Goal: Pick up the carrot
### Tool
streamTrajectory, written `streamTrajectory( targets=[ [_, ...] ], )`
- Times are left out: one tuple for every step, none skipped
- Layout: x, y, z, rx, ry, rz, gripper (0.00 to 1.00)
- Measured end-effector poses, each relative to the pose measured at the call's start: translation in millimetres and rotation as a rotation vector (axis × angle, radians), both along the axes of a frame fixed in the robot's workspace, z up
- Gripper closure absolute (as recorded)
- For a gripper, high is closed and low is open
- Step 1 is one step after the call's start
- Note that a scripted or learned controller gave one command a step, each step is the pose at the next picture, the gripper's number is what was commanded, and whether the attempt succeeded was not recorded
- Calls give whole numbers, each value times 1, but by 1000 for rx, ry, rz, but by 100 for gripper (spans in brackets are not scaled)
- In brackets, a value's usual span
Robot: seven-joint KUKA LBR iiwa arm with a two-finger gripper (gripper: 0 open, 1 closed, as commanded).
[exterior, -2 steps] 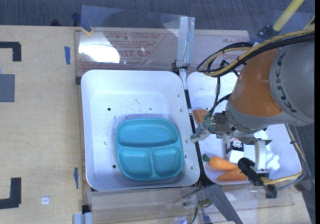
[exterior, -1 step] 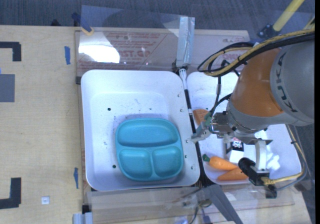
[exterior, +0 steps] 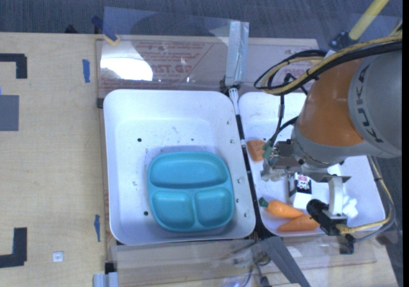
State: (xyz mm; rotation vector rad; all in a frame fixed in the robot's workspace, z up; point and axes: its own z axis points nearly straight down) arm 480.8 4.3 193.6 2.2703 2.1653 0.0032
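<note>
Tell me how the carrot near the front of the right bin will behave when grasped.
The carrot looks smooth and tapered, so it may slip toward its thin end. Its round body would probably roll if nudged. It looks rigid, likely a light plastic toy. It lies under the gripper, in the right bin.

Fixed above the desk (exterior: 45, 151), looking down at a slant on both bins (exterior: 172, 113), arm (exterior: 358, 107) entering from right.

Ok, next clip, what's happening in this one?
A grey and orange arm reaches into the right bin, hanging over its middle. A carrot lies near that bin's front left corner, with more orange pieces beside it, not lifted. The left bin holds a blue divided tray. Nothing looks picked up yet.
</note>
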Motion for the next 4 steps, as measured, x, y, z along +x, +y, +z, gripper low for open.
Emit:
streamTrajectory(
  targets=[
    [0, 0, 0, 0, 1, 0, 0],
    [0, 0, 0, 0, 1, 0, 0],
    [-2, -57, -10, 0, 7, -150, 0],
    [-1, 10, -10, 3, 4, -269, 0]
  ],
)
